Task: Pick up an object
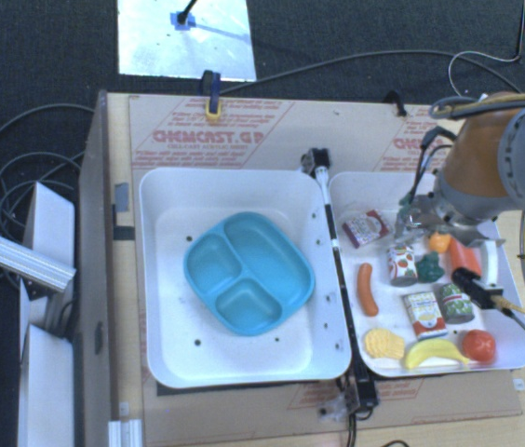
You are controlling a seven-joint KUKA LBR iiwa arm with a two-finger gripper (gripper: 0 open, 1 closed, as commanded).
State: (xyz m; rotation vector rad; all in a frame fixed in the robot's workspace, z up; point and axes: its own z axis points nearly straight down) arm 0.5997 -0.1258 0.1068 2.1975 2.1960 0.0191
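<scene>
The right bin (523,347) holds several toy foods. Among them are a red and white packet (365,228), a small white carton (401,264), a green broccoli piece (427,268), an orange piece (440,243), a red sausage (367,289), a banana (435,352) and a tomato (477,345). My gripper (411,220) hangs low over the back of this bin, between the packet and the orange piece and just above the small carton. The wrist hides whatever lies right under it. I see nothing clearly held.
A blue divided plate (249,273) lies in the left bin (165,343). A printed carton (422,311), a green can (452,304) and a yellow piece (383,345) crowd the right bin's front. A black and yellow part (477,287) juts over its right side. Cables trail behind the bench.
</scene>
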